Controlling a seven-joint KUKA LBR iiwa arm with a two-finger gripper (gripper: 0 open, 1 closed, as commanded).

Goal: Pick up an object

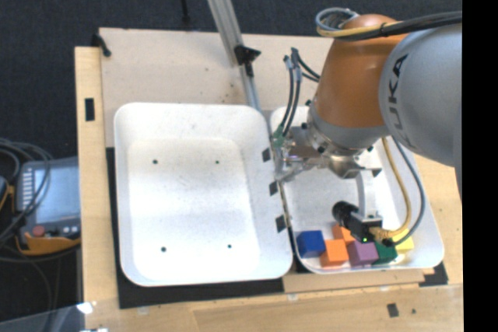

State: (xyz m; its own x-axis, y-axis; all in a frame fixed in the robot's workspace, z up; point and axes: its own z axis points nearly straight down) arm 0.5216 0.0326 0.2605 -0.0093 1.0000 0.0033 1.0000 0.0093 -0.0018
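Several small blocks lie bunched at the near edge of the right bin [429, 251]: a blue block [310, 242], an orange block [335, 252], a purple block [362, 253], a green block [385, 253] and a yellow piece [405, 245]. A second orange piece [341, 232] peeks out behind them. My arm, with its orange band [354, 82], hangs over the right bin, and the gripper [336, 165] sits under the wrist, above the bin's middle and just beyond the blocks. The wrist hides most of the gripper and the bin floor below it.
The left bin [124, 167] is to the left, its right wall touching the right bin. A slanted metal rail [222, 8] rises from the bench behind the bins. Cables and a device [47, 202] lie off the bench to the left.
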